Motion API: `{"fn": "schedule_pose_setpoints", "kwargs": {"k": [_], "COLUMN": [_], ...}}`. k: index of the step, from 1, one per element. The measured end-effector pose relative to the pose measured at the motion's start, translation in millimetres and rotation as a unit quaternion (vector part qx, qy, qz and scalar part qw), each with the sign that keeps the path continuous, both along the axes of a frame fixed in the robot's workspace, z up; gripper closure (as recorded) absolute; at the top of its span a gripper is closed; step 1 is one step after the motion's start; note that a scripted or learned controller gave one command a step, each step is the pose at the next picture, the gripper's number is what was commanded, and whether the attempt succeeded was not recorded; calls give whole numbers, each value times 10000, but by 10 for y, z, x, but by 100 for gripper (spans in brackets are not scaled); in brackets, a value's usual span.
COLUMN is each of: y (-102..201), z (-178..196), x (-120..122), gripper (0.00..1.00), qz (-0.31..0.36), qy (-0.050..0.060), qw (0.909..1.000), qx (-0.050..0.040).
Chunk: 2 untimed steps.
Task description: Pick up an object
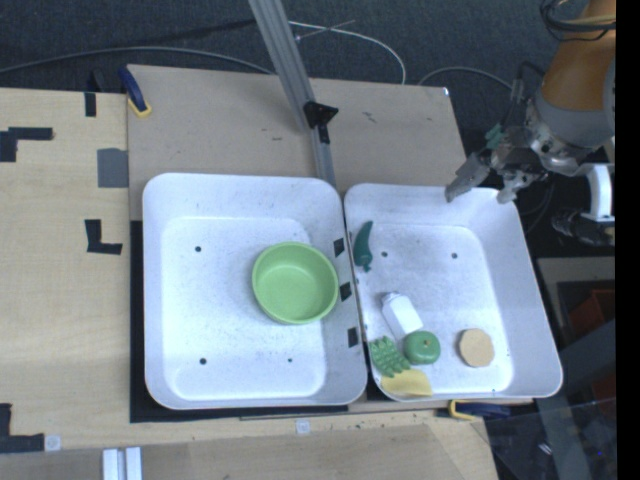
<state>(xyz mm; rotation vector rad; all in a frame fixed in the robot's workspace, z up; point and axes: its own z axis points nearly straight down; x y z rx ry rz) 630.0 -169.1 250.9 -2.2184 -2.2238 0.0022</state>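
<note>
Objects lie in both bins, and none of them is between the fingers of the gripper (478, 192). Its two fingers stand apart with nothing in the gap, and it hangs over the far rim of the right bin (531, 286), near that bin's far right corner. The arm (575, 78) above it is grey with an orange band.

Closest to the gripper in that bin is a teal piece (362, 244), which lies against the left wall and well apart from the fingers. Further toward the near side a white bottle (402, 315) lies tilted. Just beside it is a green knob (422, 347), and a tan disc (476, 347) sits to the knob's right. A green brush (386, 355) and a yellow piece (412, 383) lie in the near left corner.

In the left bin (152, 278) a green bowl (294, 283) stands upright near the middle. A grey pole (287, 53) slants across the bench beyond the bins.
</note>
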Motion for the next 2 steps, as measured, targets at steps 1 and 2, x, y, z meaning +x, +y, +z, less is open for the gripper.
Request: {"fn": "schedule_pose_setpoints", "kwargs": {"k": [1,2], "y": [-1,52], "z": [0,-643], "x": [0,-18], "gripper": [0,0], "qz": [-3,-1], "qy": [1,32], "qw": [10000,10000], "qx": [-2,5]}}
